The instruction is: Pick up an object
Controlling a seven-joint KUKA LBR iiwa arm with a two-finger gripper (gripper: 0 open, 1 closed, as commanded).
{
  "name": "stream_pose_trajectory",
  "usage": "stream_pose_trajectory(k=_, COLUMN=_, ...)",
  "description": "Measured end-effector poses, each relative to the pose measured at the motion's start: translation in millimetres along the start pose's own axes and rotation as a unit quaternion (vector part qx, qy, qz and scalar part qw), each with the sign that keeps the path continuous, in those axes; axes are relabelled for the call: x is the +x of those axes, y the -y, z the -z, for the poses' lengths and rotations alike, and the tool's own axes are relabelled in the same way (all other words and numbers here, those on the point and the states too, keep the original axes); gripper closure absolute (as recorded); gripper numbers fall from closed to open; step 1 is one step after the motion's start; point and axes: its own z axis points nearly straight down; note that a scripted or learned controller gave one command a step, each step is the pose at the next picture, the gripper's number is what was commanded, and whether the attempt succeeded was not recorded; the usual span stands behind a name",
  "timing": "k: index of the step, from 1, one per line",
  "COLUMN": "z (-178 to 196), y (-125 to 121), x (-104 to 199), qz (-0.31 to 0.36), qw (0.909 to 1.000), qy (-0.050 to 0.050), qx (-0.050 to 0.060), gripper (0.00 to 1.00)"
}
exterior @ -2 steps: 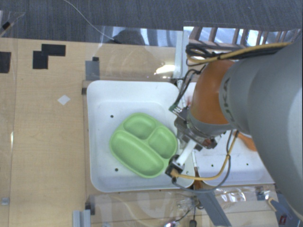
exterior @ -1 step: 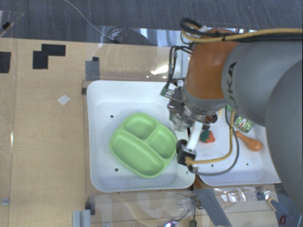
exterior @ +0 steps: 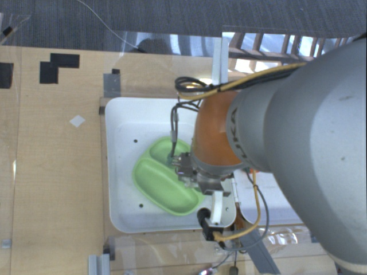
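Arm [exterior: 298, 125] reaches in from right, wrist low over left white bin [exterior: 123, 148]. Gripper [exterior: 182, 164] at inner edge of green two-compartment dish [exterior: 163, 185], which lies in bin, toward near wall. Grip state: cannot tell, wrist hides it. Risk: smooth shallow rim may slip on lift; off-centre hold would tip dish. Cable [exterior: 174, 125] hangs near dish, may snag.

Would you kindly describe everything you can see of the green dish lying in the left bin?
The green dish is pale lime, smooth and glossy like plastic, an elongated shape with two shallow hollows split by a ridge. It lies open side up, slanted from upper right to lower left, on the floor of the left white bin. The arm's orange band and wrist cover its right end, so contact there cannot be judged.
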Motion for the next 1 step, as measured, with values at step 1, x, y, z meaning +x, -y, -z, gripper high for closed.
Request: stream_pose_trajectory(k=1, z=29.6, y=-31.4, x=17.5, qz=-0.008, qw=1.0, qy=0.001, qx=-0.002, gripper=1.0)
